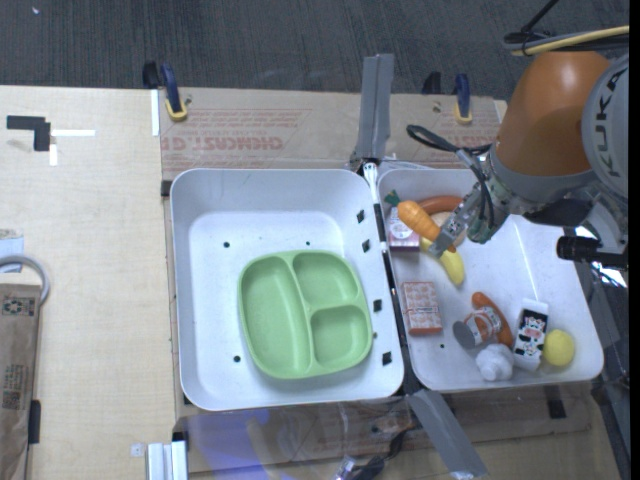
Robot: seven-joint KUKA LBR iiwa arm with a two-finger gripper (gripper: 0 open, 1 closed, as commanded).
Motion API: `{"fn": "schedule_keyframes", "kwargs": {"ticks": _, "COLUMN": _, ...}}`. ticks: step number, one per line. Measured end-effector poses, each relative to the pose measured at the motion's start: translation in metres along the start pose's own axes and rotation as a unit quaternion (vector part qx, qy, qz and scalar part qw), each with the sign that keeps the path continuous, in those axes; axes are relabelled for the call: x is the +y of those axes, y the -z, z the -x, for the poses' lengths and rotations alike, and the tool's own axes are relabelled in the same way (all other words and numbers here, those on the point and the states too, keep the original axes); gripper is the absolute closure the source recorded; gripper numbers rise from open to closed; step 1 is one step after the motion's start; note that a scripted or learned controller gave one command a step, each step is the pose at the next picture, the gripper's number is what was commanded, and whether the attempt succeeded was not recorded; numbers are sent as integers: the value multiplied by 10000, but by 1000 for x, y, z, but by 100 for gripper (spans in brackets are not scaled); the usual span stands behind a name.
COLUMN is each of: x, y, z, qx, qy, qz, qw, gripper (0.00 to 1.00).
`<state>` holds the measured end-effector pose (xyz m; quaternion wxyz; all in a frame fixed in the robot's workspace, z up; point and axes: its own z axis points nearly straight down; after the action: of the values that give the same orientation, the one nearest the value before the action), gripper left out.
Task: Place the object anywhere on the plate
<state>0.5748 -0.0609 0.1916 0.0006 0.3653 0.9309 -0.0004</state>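
A light green plate with three compartments lies in the left white bin. My gripper hangs low in the upper left part of the right bin. It sits right at the lower end of an orange carrot, just above a small yellow piece. Whether anything is gripped is hidden by the wrist.
The right bin also holds a reddish sausage, a small red and white box, a pink box, a tipped can, a white lump, a black and white carton and a yellow ball.
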Motion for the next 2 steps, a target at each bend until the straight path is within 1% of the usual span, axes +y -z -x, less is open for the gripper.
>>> {"fn": "schedule_keyframes", "kwargs": {"ticks": 1, "x": -12, "y": 2, "z": -79, "qx": -3, "qy": 782, "qz": 11, "qw": 9969, "gripper": 100}}
{"fn": "schedule_keyframes", "kwargs": {"ticks": 2, "x": 30, "y": 0, "z": -126, "qx": 4, "qy": 857, "qz": 4, "qw": 9963, "gripper": 100}}
